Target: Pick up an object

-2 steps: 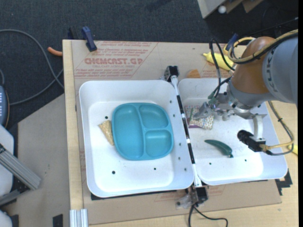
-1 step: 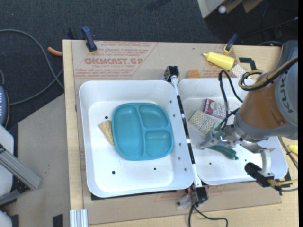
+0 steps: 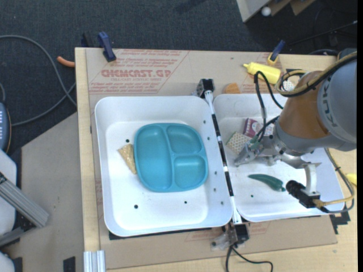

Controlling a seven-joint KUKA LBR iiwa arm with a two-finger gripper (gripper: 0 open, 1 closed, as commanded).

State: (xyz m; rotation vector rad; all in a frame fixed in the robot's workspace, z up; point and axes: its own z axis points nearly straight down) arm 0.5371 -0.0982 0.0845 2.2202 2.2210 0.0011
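My gripper (image 3: 245, 153) is low in the right bin (image 3: 317, 208), near its left wall. Just up and left of it, close to the tip, lies a beige speckled object (image 3: 234, 141). Behind the gripper rests a small maroon and white packet (image 3: 250, 127), partly hidden by the wrist. A green pod-shaped object (image 3: 266, 180) lies on the bin floor in front of the gripper, apart from it. I see nothing between the gripper's tips from this angle.
The left bin (image 3: 113, 203) holds a teal divided plate (image 3: 170, 156) with a tan piece (image 3: 127, 154) tucked under its left edge. The arm covers the right bin's right half. A yellow object (image 3: 262, 69) and blue clamps (image 3: 106, 46) sit on the bench behind.
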